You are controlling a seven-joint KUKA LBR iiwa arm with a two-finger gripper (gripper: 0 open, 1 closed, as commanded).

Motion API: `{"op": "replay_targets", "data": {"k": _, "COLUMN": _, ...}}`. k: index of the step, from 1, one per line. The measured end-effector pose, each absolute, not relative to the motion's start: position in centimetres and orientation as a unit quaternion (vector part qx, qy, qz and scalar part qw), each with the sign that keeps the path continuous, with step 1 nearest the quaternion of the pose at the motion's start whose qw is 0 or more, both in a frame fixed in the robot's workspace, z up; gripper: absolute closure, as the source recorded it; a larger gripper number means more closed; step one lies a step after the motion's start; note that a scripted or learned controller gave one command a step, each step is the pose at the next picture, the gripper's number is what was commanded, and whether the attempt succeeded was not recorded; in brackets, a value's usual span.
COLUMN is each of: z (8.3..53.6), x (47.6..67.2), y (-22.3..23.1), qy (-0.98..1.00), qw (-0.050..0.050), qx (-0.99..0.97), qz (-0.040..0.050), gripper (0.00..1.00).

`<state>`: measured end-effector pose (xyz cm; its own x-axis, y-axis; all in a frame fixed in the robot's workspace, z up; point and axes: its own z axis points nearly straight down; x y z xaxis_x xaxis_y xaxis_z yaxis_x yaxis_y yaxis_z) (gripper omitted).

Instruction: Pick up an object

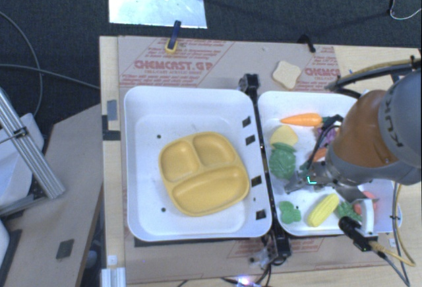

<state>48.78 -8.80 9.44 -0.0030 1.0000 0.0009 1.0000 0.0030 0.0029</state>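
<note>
You cannot tell how the gripper [315, 177] is set, and since it hangs over the right bin [277, 106] where broccoli [282, 161], corn [322, 210] and carrot [302, 119] crowd together, it may nudge them apart rather than lift one.

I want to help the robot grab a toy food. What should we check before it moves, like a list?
1. Food to pick is in the right bin: ok. A carrot, broccoli and corn lie there.
2. Arm is over the right bin: ok.
3. Gripper fingers open: cannot tell, the arm hides them.
4. Something already held: cannot tell.
5. Yellow tray sits in the left bin, apart from the arm: ok.
6. Bread slice lies outside the bins on the board: not ok for picking from a bin.
</note>
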Motion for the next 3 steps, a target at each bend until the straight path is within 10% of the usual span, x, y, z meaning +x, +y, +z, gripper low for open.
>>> {"op": "replay_targets", "data": {"k": 1, "z": 8.5, "x": 55.1, "y": -8.9, "qy": 0.709, "qw": 0.002, "qx": 0.705, "qz": 0.0019, "gripper": 0.00}}
{"op": "replay_targets", "data": {"k": 2, "z": 19.1, "x": 57.7, "y": 0.8, "qy": 0.711, "qw": 0.005, "qx": 0.704, "qz": 0.0040, "gripper": 0.00}}
{"op": "replay_targets", "data": {"k": 3, "z": 18.4, "x": 53.5, "y": -6.8, "qy": 0.705, "qw": 0.000, "qx": 0.709, "qz": -0.0013, "gripper": 0.00}}
